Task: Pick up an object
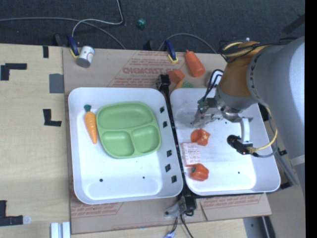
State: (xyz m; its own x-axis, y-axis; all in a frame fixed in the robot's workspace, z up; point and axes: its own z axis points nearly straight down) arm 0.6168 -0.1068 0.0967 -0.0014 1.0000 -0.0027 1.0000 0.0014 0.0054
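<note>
Camera view — we see the grey arm [277, 83] reaching in from the right over the right bin [247, 180], orange band above the wrist. The gripper [202, 119] hangs low over that bin's upper middle, just above a red-orange chunk [200, 136]; whether its grip is open or closed we cannot tell, and nothing shows held in it. Below the chunk lies a small printed packet [191, 153], then a second red piece [199, 172] near the bin's front. Left bin [124, 185] — a green divided plate [129, 129] with a toy carrot [90, 125] just beside it on the left. Behind the bins, on the cardboard, sits an orange pepper-like toy [194, 63] and a small can [85, 55].
</note>
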